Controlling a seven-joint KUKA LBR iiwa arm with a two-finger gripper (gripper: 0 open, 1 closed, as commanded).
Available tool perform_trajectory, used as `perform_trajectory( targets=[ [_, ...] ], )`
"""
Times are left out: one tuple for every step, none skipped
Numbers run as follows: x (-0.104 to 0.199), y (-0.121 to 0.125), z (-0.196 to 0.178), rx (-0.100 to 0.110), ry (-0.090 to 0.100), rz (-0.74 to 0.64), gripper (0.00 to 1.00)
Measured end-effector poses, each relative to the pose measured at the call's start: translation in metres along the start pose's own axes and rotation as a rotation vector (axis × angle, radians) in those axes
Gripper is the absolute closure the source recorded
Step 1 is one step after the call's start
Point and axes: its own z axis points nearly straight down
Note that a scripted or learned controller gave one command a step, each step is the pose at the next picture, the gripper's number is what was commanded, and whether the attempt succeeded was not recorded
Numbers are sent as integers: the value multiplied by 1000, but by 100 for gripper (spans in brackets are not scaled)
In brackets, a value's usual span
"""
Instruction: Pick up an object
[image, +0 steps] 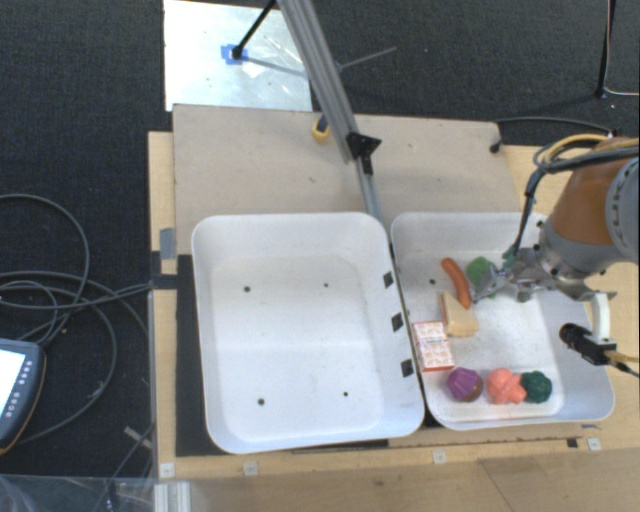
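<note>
The right bin (575, 400) holds several small objects. An orange sausage-shaped piece (457, 282) lies near its left wall, with a green piece (480, 268) just right of it. Below them sit a tan block (460, 317) and a red-and-white box (432, 346). Along the front wall lie a purple piece (463, 384), a pink-orange piece (505, 387) and a dark green piece (537, 386). My gripper (497, 285) reaches in from the right, low over the bin, right beside the green piece and the sausage. Nothing shows as lifted.
The left bin (215, 250) stands beside the right one, the two touching along a shared wall. A slanted metal pole (335, 95) crosses the back of the bench. Cables and a pendant lie on the floor at the left.
</note>
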Motion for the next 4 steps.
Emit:
perform_trajectory(
  targets=[
    [-1, 2, -14, -7, -2, 0, 100],
    [-1, -4, -61, -8, -2, 1, 100],
    [-3, 3, -125, -12, -4, -3, 100],
    [-3, 4, -125, -6, -2, -4, 100]
  ],
)
